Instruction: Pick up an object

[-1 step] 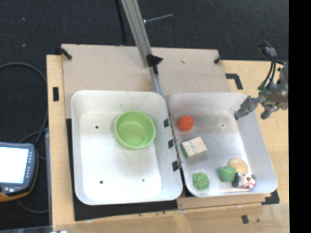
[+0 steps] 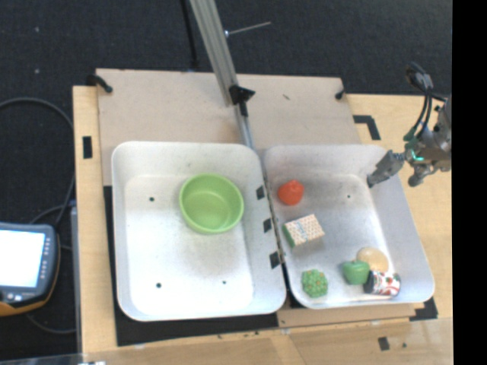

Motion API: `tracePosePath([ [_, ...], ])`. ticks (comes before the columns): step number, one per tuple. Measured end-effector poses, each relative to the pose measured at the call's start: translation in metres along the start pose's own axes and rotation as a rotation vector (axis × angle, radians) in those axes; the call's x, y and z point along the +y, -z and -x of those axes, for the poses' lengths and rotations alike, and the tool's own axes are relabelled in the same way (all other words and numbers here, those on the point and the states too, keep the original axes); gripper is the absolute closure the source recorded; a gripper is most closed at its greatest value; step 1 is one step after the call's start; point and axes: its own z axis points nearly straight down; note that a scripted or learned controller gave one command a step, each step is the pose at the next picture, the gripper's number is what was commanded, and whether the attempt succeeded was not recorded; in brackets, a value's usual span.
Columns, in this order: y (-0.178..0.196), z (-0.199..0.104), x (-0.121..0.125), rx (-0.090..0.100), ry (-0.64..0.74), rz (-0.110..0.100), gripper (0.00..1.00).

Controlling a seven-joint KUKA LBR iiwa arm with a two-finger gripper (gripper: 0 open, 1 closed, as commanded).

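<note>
We see the hand at three o'clock, above the right bin's upper right corner, its two fingers spread with nothing between them. In that bin an orange ball lies at eleven o'clock, a patterned block near the middle, a green bumpy ball at seven, and a green piece, a yellowish ball and a red-and-white thing crowd together at five. The left bin on the worktop holds a green bowl.

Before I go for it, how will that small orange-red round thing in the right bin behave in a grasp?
The orange-red round object looks rounded, so it may roll if nudged. It sits apart from its neighbours, so access seems easy. Its smooth-looking surface could slip from a pinch.
</note>
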Motion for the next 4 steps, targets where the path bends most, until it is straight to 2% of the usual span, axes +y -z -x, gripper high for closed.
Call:
tracePosePath([
  [2, -0.086, 0.009, -0.001, -0.001, -0.004, -0.005, 0.00],
  [3, -0.149, 0.008, 0.000, 0.000, -0.004, -0.007, 0.00],
  [4, -0.134, 0.010, 0.003, -0.001, -0.008, 0.002, 1.00],
])
